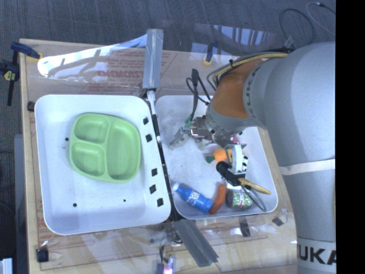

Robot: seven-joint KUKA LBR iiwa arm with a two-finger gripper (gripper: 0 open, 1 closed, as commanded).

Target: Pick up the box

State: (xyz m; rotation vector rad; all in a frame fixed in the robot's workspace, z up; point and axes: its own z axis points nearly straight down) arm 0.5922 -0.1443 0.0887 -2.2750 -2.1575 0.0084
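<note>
gripper fingers indistinct, arm cut off

Grey arm from right; pincer lowered, wrist bent

White box in right bin

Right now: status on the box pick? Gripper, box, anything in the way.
Gripper low in right bin, upper left. Box not identifiable in the clutter. Blue bottle, orange piece at the bin's lower end.
</note>
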